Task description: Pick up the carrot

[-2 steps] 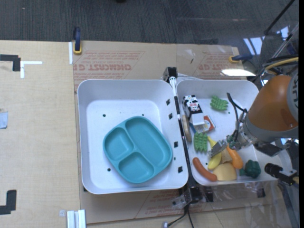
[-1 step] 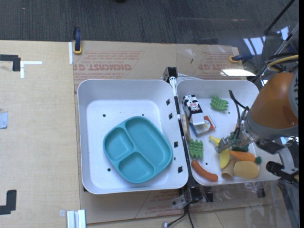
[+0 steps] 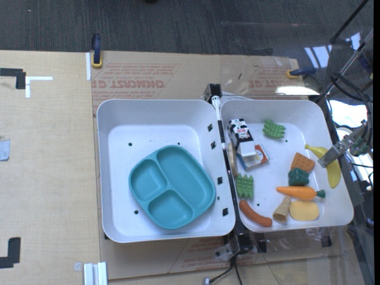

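The carrot lies flat in the right bin, orange, tapered, its green stub pointing right, down and to the left of my gripper. A yellow banana sits just under my fingers. I cannot tell whether they are spread or pressed together; nothing shows between them.

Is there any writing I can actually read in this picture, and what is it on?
Red printing on the cardboard sheet under the bins: reversed and blurred, not readable for sure.
More red printing on the same cardboard near the right bin: too blurred to read.
Small black-and-white carton: its markings are too small to read.
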Robot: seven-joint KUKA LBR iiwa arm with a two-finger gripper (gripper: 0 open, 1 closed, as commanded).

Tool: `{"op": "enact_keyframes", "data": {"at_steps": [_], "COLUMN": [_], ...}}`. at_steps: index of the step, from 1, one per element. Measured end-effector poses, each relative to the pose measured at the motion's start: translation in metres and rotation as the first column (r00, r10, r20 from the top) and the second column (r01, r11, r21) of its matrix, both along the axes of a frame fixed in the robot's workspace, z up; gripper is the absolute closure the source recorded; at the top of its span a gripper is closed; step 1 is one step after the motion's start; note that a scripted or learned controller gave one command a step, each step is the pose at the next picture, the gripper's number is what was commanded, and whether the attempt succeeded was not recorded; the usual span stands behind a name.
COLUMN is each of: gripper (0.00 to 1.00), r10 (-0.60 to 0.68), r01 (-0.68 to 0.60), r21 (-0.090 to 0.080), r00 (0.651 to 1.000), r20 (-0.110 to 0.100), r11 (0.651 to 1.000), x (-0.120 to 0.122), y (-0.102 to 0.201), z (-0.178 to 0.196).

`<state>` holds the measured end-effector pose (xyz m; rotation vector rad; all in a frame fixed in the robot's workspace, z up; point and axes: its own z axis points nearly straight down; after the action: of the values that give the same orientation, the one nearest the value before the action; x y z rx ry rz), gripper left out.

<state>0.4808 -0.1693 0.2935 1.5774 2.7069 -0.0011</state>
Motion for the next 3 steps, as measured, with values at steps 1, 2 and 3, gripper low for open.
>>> {"op": "enact_keyframes", "data": {"at_steps": [1, 2, 3], "gripper": [0.00, 0.00, 0.00], "r10": [0.000, -0.189, -0.092], "r01": [0.000, 0.189, 0.092], "r21": [0.000, 0.004, 0.005], "r00": [1.000, 0.982, 0.996], "r20": [0.000, -0.006, -0.006], "r11": [1.000, 0.982, 0.996], "x": [0.000, 0.003, -0.002], "y": [0.000, -0.028, 0.010], "z": [0.000, -0.124, -0.202]}}
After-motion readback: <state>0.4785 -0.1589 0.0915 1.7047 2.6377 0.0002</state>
